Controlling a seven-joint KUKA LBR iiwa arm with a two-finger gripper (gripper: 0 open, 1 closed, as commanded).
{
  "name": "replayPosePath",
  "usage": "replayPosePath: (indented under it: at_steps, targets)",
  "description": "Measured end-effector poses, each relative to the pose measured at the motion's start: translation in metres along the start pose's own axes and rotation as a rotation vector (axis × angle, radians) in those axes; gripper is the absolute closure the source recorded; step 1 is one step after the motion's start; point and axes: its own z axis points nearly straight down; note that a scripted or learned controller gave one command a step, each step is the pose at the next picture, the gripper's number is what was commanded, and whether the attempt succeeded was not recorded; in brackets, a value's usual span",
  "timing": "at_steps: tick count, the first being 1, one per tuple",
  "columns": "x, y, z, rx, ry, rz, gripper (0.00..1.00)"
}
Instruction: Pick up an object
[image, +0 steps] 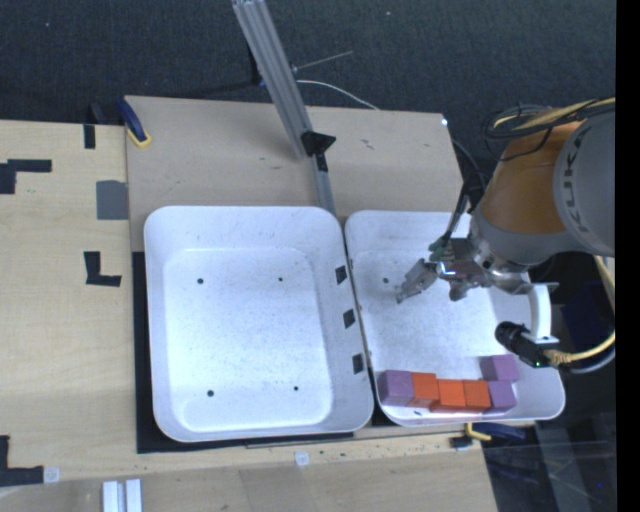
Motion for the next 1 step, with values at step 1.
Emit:
replayPosePath:
  at_steps: [1]
  targets:
    - [-0.0521,-0.0024,-0.0049,-0.001,-0.002,0.004,0.00]
